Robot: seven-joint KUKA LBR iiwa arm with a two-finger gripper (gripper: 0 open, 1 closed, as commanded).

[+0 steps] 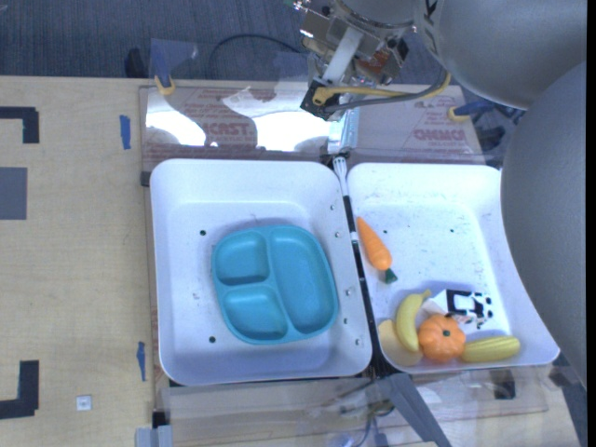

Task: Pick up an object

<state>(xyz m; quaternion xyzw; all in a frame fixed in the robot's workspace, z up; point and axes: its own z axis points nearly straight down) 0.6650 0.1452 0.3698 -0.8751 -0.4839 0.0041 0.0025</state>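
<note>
Evidently the approach step was in hand: the two-finger gripper (341, 145) was held above the bins' far edge; whether it was open or closed could not be told. A small orange plastic carrot (373, 247) was seen in the view's right shallow white bin (428, 203), and a descent toward it was judged needed. The red panel lettering (223, 128) was unreadable.

Orange carrot (373, 244) slantwise in right bin (438, 203), banana (408, 319), small pumpkin (441, 337), yellow oblong (490, 348) clustered at its near edge
</note>
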